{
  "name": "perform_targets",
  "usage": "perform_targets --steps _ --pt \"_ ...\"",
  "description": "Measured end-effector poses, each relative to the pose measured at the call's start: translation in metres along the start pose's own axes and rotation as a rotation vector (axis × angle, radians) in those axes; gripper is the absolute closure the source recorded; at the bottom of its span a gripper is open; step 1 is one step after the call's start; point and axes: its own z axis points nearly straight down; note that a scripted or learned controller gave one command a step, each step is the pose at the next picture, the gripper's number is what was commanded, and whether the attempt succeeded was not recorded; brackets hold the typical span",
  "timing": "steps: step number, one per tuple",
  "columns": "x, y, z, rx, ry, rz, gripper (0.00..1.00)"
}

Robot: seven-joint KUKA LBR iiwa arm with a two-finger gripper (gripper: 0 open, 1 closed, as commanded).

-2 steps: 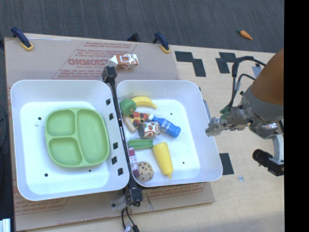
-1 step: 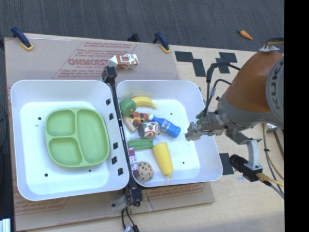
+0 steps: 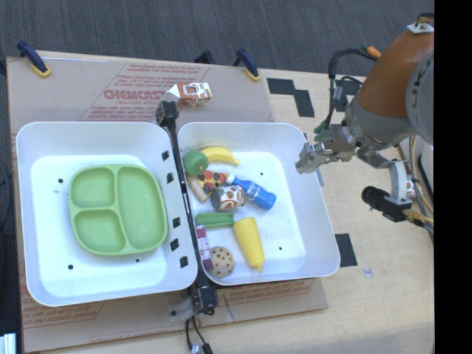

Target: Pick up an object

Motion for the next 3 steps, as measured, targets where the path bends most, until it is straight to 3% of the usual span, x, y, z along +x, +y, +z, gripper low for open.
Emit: perform_targets --steps 1,2,3 --pt "0.053 -0.023 0.087 0.005 0.003 -0.001 1.0" --pt "0.075 -0.06 0.073 0.004 0.001 0.0 1.0" --pt "0.043 -0.053 0.042 0.002 0.001 0.002 1.0"
